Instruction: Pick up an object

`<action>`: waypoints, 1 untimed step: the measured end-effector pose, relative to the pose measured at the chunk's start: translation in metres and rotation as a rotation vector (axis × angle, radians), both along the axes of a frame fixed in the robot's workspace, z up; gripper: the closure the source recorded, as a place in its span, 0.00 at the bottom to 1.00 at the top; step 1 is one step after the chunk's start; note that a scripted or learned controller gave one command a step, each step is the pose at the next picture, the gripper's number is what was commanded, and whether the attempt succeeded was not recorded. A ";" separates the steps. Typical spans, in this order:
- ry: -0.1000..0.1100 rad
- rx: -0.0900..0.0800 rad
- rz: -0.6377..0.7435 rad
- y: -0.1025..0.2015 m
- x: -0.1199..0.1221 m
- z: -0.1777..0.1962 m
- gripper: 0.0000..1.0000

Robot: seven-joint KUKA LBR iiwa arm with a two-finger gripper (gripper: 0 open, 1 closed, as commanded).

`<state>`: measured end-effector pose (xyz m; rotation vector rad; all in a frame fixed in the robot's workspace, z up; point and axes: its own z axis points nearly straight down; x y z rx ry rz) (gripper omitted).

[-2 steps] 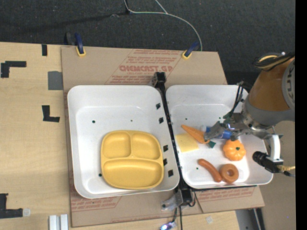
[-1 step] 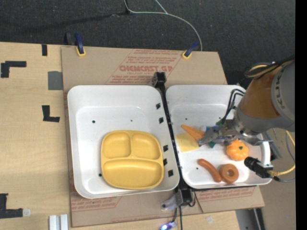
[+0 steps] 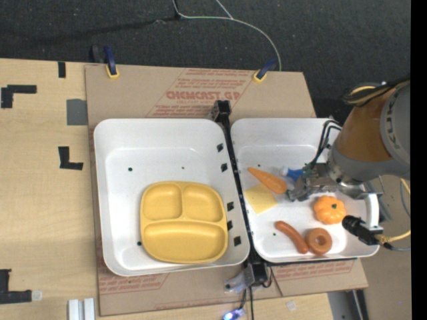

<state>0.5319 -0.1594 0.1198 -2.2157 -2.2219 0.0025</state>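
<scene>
The right bin [image 3: 280,135] holds an orange carrot [image 3: 267,179], a pale yellow cheese wedge [image 3: 260,199], a small orange pumpkin [image 3: 329,209], a sausage [image 3: 291,236], a brown doughnut [image 3: 319,241] and a small blue item [image 3: 294,173]. My gripper [image 3: 301,188] reaches in from the right and sits low in this bin, between the carrot's right end and the pumpkin, just below the blue item. Nothing is visibly held between its fingers.
The left bin [image 3: 120,142] holds a yellow three-compartment plate [image 3: 183,222]. A black divider clamp [image 3: 222,109] sits where the bins meet. The arm's orange band [image 3: 363,132] hangs over the right bin's far right corner. Both bins rest on a cardboard sheet [image 3: 200,89].
</scene>
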 end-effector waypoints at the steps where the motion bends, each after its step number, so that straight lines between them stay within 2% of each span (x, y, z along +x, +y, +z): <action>1: -0.006 -0.002 -0.002 -0.005 -0.007 0.056 1.00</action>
